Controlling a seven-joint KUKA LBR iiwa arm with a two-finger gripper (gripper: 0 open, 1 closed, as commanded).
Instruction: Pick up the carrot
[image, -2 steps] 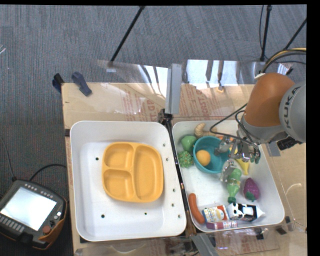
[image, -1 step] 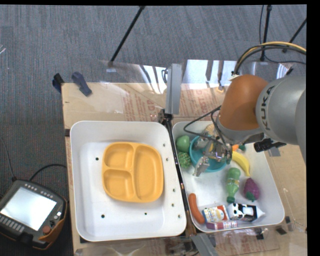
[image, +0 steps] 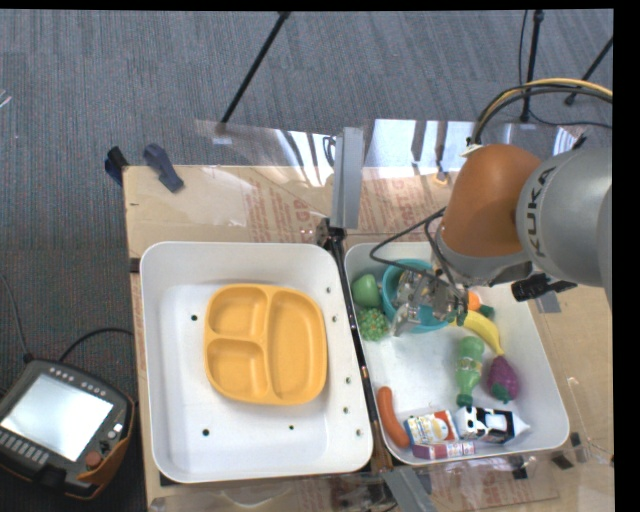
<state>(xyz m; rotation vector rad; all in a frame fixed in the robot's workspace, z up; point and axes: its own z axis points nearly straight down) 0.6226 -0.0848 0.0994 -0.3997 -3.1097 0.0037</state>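
Carrot (image: 392, 416) lies against right bin's (image: 548, 385) left wall: probably light, stiff, slick; grip mid-length. Claw (image: 420, 305) state: cannot tell.

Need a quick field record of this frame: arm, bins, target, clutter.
arm: grey KUKA arm with orange band, reaching in from the right
gripper: two-finger gripper over the teal bowl in the right white bin
target: orange carrot, partly hidden beside the wrist, not seen between the fingers
left bin: left white bin holds a yellow compartment plate
right-bin clutter: yellow banana, purple eggplant, red sausage, milk carton
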